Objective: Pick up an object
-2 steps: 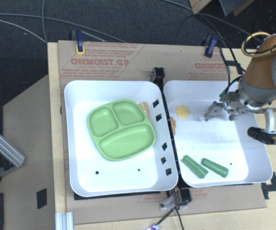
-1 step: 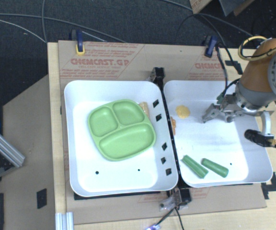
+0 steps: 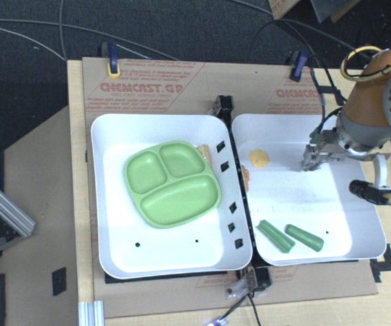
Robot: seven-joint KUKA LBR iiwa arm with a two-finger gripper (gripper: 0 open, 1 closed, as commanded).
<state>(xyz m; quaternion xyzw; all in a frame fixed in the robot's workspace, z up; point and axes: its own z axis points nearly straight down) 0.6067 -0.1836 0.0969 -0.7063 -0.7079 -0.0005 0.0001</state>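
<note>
Camera view: two white bins.
Claw (image 3: 311,160): right bin (image 3: 318,202), around 1 o'clock; can't tell its state.
Yellow piece (image 3: 259,158): 10 o'clock.
Green sticks (image 3: 289,237): 6 o'clock.
Green plate (image 3: 173,183): left bin (image 3: 114,202).

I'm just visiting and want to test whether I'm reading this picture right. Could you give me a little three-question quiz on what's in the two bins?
1. True or false: the green divided plate lies in the left bin.
2. How many green cylinders lie in the right bin: A one, B two, C three?
3. Fill in: the small yellow object lies in the right bin, to the ____ of the gripper in the picture.

Key: 1 true. 2 B: the green cylinders lie side by side near the bin's front edge. 3 left.
</note>
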